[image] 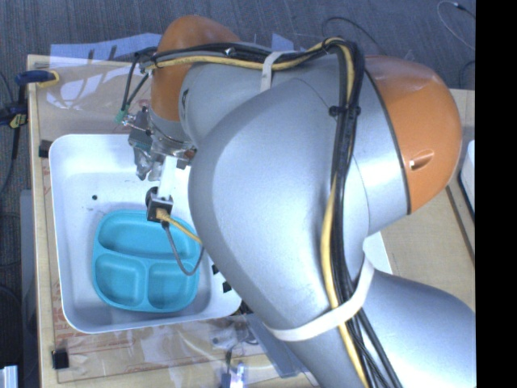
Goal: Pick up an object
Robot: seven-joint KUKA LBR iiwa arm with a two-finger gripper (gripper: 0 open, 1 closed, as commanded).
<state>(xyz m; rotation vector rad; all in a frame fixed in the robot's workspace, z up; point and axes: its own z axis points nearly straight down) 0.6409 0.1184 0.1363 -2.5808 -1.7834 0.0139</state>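
My grey arm (323,217) takes up most of the picture, reaching in from the right and leaning over the bench, its orange band (416,148) bright on the upper right and a second orange section (174,59) visible near the wrist at the top. A bundle of black and yellow cables (339,136) runs along my casing, held by white ties, and crosses over my upper joint. Below me, the left white bin (69,184) lies on the wooden bench (40,241), with my body covering its right side. In the lower part of that bin sits a blue divided tray (133,269), three compartments showing, lying flat with its rim close to the bin's front wall. My gripper (147,162) hangs over the bin's upper area, above and apart from the tray, near the back wall; whether it is spread or pressed together I cannot tell from this angle, and nothing can be seen between its tips. A small black and yellow connector (159,208) dangles just below it, at the tray's upper edge, with a thin grey wire (182,257) looping down across the tray's right compartment.
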